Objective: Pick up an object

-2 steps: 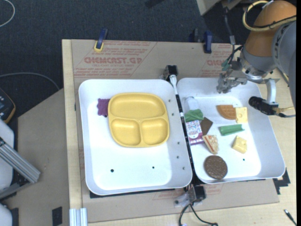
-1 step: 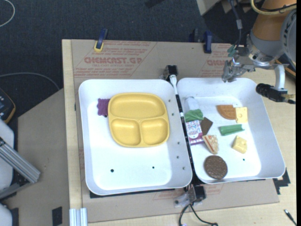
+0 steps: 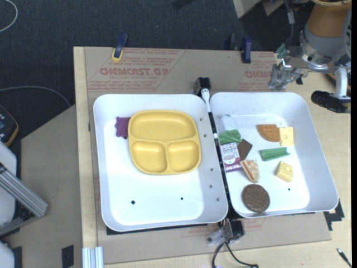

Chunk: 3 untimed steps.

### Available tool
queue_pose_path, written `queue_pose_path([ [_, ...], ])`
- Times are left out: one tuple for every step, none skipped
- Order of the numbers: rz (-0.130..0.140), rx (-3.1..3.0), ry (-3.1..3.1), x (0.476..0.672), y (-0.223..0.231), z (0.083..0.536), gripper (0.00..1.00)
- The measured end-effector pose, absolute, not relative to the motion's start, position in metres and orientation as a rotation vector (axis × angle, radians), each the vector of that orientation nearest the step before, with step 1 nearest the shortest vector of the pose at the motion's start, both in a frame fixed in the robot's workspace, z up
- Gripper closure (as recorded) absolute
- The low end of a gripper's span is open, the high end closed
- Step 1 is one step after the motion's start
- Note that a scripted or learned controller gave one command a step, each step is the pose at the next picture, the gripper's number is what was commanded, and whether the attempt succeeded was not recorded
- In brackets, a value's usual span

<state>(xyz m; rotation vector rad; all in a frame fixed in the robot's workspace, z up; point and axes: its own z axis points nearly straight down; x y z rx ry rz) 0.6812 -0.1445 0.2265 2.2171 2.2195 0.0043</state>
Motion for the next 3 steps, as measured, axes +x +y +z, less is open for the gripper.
queue_pose_path([
  [-0.004, 2.223, 2.227, 0.640, -0.112, 0.216, 1.00],
  [-0.004, 2.223, 2.227, 0.602, -0.083, 0.211, 1.00],
  [-0.003, 2.223, 2.225, 0.561, -0.052, 0.209, 1.00],
])
